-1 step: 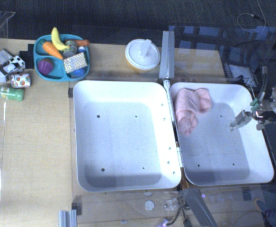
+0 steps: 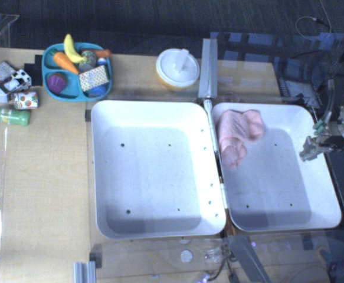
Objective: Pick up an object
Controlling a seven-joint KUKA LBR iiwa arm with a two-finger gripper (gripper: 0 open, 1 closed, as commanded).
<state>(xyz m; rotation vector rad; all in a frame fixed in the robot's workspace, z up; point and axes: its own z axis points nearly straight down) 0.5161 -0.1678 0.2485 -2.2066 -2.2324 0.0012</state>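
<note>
2 shallow white bins sit side by side on a pale wooden bench (image 2: 36, 187). The left white bin (image 2: 154, 217) holds nothing visible. In the right white bin (image 2: 290, 217), a crumpled pink cloth (image 2: 236, 134) lies against the upper left corner. The grey metal gripper (image 2: 313, 148) hangs over that bin's right rim, well apart from the cloth. Behind the bins stand a blue divided tray of toy food (image 2: 74, 69) and a round white lidded container (image 2: 177, 68).

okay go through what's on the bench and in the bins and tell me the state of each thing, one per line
Pink cloth: crumpled, lying in the right bin at its upper left corner.
Gripper: over the right bin's right edge, apart from the cloth.
Blue tray: upright on the bench, filled with toy food.
White lidded container: upright, lid on.
Green bottle: lying on its side.
</note>
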